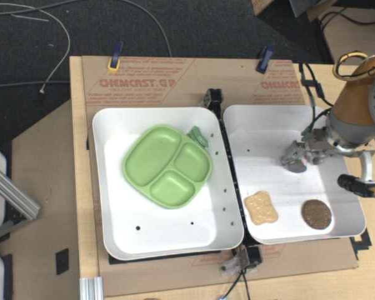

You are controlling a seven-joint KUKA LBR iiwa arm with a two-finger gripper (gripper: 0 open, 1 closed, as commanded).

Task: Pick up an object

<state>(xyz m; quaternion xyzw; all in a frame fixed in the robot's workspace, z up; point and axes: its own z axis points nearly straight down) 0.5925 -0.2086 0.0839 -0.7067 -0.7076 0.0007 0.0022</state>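
In the left bin [112, 230] lies one green divided plate [167, 165], three compartments, set toward the bin's far half. It looks like moulded plastic: light, stiff, smooth and rather slippery, too broad to span, so the raised rim or one of the dividing ridges would be the place to pinch. Touching its far-right edge is one small dark green piece [199, 137], too small to name; it seems thin and light.

In the right bin [262, 120] there are two flat, round-ish things near the front edge. One tan biscuit-like piece [261, 207] sits by the front-left corner; it appears light and rigid, possibly a toy food, and its low profile means a grasp across its narrower width, edge to edge. One brown speckled disc [316, 213] sits toward the front-right corner, well apart from the biscuit, likewise flat and light, best taken across its diameter.

The pincer [295, 160] hangs over the middle of the right bin, nearer the far side than either piece. I cannot tell how it is set; nothing is visibly in it.
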